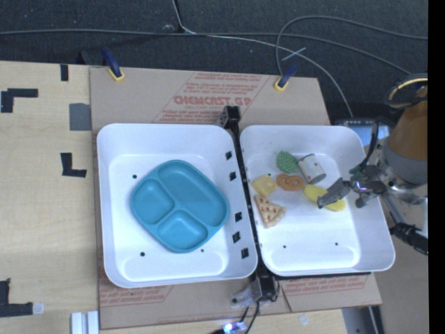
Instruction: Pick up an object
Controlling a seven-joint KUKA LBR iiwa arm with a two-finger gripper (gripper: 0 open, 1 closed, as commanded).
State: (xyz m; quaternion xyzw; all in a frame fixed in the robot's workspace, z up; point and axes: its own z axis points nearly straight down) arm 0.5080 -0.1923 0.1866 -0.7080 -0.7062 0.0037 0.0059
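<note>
Yellow plastic toy piece (327, 195) in the right white bin (361, 256) sits under my pincer (332, 198); I cannot tell its state. Blue divided tray (179, 205) occupies the left bin (115, 256).

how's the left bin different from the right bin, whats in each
The left bin holds one large blue divided plate; the right bin holds several small items: a green piece, a brown ring, a waffle-patterned wedge, yellow pieces and a grey block. The gripper is over the right bin, by a yellow piece; the left bin has no arm over it. Both are shallow, white and about the same size.
</note>
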